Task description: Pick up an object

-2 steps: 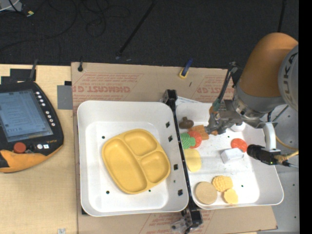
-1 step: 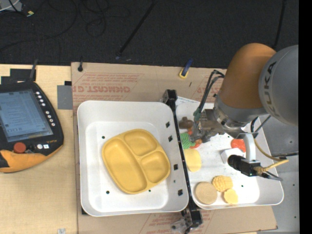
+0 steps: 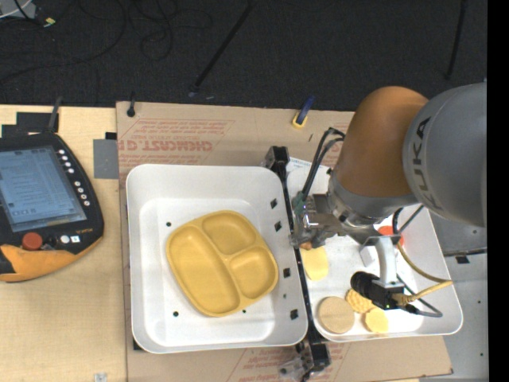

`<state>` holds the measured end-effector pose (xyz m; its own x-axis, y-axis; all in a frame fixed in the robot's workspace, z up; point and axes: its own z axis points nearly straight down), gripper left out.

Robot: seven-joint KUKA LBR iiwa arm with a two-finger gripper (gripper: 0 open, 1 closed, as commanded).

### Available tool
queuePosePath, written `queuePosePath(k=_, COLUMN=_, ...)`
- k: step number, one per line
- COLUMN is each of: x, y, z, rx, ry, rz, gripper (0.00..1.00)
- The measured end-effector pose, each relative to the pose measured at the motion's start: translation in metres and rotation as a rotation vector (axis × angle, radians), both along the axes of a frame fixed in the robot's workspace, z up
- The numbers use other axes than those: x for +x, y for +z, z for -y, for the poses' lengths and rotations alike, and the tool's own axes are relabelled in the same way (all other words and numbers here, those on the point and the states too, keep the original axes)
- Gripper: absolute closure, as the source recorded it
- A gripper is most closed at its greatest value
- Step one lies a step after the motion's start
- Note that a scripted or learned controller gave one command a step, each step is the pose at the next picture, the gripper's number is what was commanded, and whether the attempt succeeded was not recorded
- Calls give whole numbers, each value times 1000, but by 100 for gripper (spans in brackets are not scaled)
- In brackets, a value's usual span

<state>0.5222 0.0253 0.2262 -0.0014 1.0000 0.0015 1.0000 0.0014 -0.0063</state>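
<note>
My gripper (image 3: 306, 223) hangs low over the left side of the right bin (image 3: 445, 249), close to the wall between the two bins. The grey arm and its orange band cover most of this bin. Just below the gripper lies a pale yellow piece (image 3: 316, 264), apart from it. Nearer the front are a round tan biscuit (image 3: 335, 315), a yellow waffle-like piece (image 3: 357, 300) and another small yellow piece (image 3: 375, 322). A small orange thing (image 3: 386, 230) peeks out beside the wrist. I see nothing held.
The left bin (image 3: 151, 213) holds a yellow divided plate (image 3: 221, 261). A tablet-like pendant (image 3: 44, 201) rests on the bench at far left. A black clamp (image 3: 277, 159) sits at the back between the bins.
</note>
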Motion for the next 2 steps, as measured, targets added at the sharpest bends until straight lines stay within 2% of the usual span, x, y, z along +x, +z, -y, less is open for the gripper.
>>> queuePosePath(k=1, x=-12, y=11, z=-51, rx=0, ry=2, rz=3, gripper=100)
queuePosePath(k=2, x=-18, y=11, z=-77, rx=-1, ry=0, rz=2, gripper=100)
